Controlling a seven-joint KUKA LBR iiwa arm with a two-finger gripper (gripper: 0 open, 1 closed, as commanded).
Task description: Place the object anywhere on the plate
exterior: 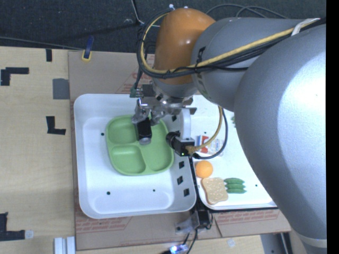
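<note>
A green divided plate [139, 146] lies in the left white bin [95, 194]. My gripper [144, 133] hangs over the plate's middle, its dark fingers pointing down at the plate's centre ridge. In the right white bin [249, 194] lie three toy foods: an orange [204, 169], a slice of bread [215, 190] and a green pea pod [234, 184]. I see nothing between the fingers from here.
The big grey arm with its orange band [177, 38] covers the upper right of the view and much of the right bin. Cables [214, 142] loop beside the wrist. Cardboard lies under both bins, and wood bench with black marks extends to the left.
</note>
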